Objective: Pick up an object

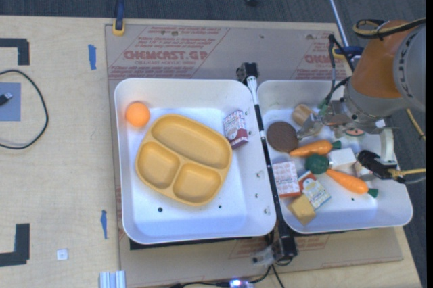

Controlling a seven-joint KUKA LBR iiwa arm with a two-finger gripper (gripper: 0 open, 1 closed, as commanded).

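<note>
**Over the crowded right bin, near its back wall**

The right bin [399,216] is packed through its middle, with bare floor only along the front edge and the far right. The left bin [128,212] has open floor around its rim. In the right bin I count two carrots, one [312,148] just beside my fingers and one [348,181] toward the front, one brown disc [281,136], one green piece [316,163], and several small cartons [285,178]. In the left bin I count one divided yellow plate [184,158], one orange ball [137,115] and one carton [235,127] against the divider. My arm [385,74] comes in from the right, wrist bent down, with my gripper [323,119] low over the bin's back. I cannot tell how the gripper stands.
</note>
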